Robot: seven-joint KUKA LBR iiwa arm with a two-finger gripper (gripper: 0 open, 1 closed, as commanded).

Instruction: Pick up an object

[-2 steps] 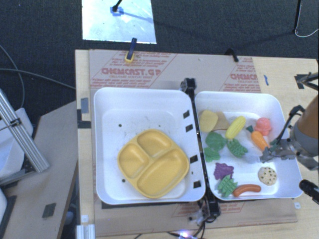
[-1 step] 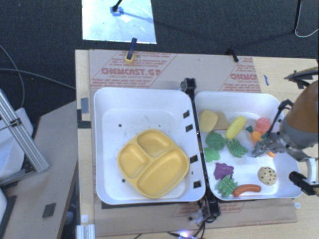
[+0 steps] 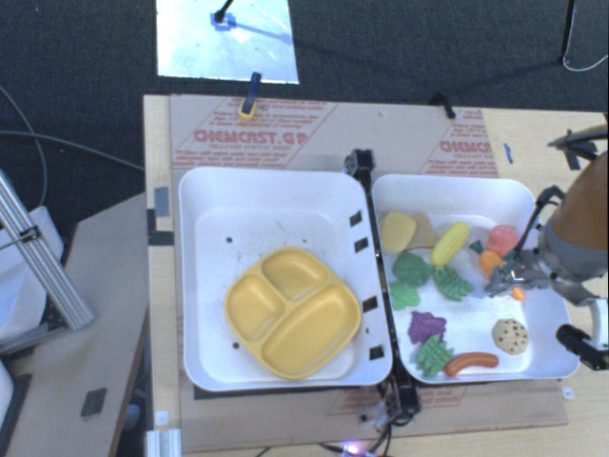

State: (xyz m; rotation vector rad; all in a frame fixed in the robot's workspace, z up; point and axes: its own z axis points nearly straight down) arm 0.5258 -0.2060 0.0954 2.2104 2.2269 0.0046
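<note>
Camera view showed a wooden bench (image 3: 314, 127) on dark carpet (image 3: 76, 46), bearing two white bins (image 3: 276, 184); gripper (image 3: 504, 276) over the right one.

We can read red print on the protective film sheet (image 3: 333, 131) that covers the surface beneath the two bins. Along the far edge, behind the left bin, we make out "CHEMCAST GP" in block letters. The same wording repeats behind the right bin, running at a slant and partly cut off. We find no other legible text.
</note>
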